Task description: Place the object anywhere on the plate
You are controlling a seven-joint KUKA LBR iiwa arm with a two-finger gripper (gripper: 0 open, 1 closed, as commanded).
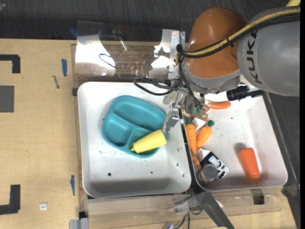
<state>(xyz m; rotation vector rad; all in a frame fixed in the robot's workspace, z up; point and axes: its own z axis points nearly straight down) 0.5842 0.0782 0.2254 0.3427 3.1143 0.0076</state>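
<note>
A teal divided plate (132, 121) lies in the left bin (95, 166). A yellow corn-like object (148, 141) rests on the plate's lower right rim, partly over its edge. My gripper (174, 112) hangs just right of the plate, above the wall between the bins, with its silver fingers (170, 121) pointing down toward the yellow object's right end. The fingers look spread, and nothing sits between them. The arm's orange band (214, 42) looms over the right bin's back edge.
The right bin (271, 128) holds two carrots (198, 135) by the dividing wall, an orange cylinder (249, 163) at the right, a black-and-white object (212, 166) at the front and an orange piece (219, 105) under the arm. Clear plastic sheet (119, 56) lies behind the left bin.
</note>
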